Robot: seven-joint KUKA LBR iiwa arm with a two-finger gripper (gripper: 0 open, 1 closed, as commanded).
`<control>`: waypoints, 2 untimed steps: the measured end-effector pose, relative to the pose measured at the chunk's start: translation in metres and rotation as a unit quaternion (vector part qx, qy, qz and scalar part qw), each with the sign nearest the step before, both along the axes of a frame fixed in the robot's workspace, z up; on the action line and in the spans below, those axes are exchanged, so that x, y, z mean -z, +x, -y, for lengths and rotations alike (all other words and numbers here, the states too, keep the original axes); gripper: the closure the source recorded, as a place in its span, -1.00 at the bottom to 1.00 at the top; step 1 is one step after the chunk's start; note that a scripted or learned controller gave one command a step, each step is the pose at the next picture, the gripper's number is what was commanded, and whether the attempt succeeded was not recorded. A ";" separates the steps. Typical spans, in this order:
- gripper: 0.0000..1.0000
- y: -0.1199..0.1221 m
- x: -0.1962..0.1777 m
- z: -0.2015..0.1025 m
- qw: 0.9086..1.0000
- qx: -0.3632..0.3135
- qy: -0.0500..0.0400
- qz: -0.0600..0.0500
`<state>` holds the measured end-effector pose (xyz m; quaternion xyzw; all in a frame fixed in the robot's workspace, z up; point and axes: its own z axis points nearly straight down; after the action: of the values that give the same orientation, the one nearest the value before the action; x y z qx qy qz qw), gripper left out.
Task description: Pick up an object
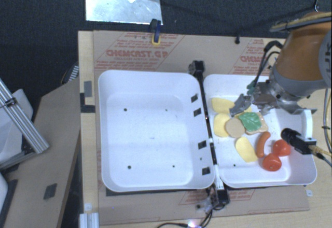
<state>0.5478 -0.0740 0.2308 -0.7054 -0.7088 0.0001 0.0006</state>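
Camera view, looking down at a slant on the bench (pixel 171 206) with its two shallow white bins. The arm (pixel 306 61), grey with an orange band, enters from the right and bends down over the right bin (pixel 295 177), its wrist hanging above that bin's rear half. The gripper (pixel 243 104) points toward the divider between the bins and sits low over the bin's contents, just above the green piece (pixel 252 122). Whether its fingers are spread or pressed together cannot be told from this angle, and nothing is seen between them.

All candidate objects lie in the right bin. Nearest the divider are a pale yellow piece (pixel 223 104) toward the rear and a second yellow piece (pixel 221 125) just in front of it. A tan round piece (pixel 234 128) touches the second yellow piece and the green piece. Further forward lie a yellow oval piece (pixel 245 149), an orange sausage-shaped piece (pixel 263 144), and two red tomato-like pieces (pixel 272 162), one just behind the other. A black fixture (pixel 295 140) projects over the bin's right wall. The left bin (pixel 111 92) stands just beside the right bin, across the divider.
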 end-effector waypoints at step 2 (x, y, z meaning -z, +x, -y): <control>1.00 0.025 -0.133 -0.049 1.000 -0.002 0.000 0.004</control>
<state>0.5729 -0.0250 0.3642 -0.7041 -0.7101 -0.0021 -0.0022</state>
